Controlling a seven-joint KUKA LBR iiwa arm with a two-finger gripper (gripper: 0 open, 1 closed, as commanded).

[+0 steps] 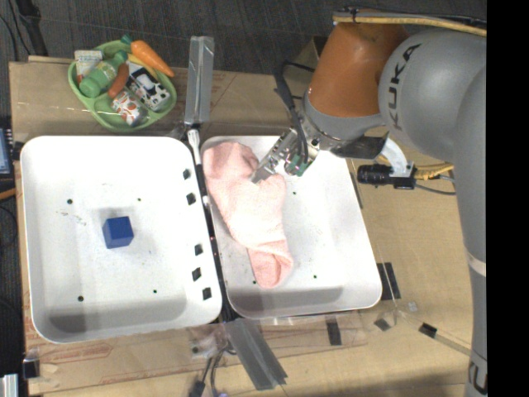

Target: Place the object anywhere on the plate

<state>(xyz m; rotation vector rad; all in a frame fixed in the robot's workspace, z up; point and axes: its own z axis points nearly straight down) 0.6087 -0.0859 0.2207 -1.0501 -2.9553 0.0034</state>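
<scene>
A crumpled pink cloth (252, 209) lies in the right bin (339, 246), stretched from its upper left corner down toward the front. My gripper (276, 169) is low over the cloth's upper right edge and touches or nearly touches it. A small blue cube (118, 231) sits alone in the left bin (107, 188), left of centre. Whether anything is held cannot be made out.
A green bowl (99, 114) with toy food, including a carrot (150, 55), stands on the bench beyond the left bin. A grey bar (198, 77) rises at the back between the bins. The arm's orange band (351, 69) hangs over the right bin's back edge.
</scene>
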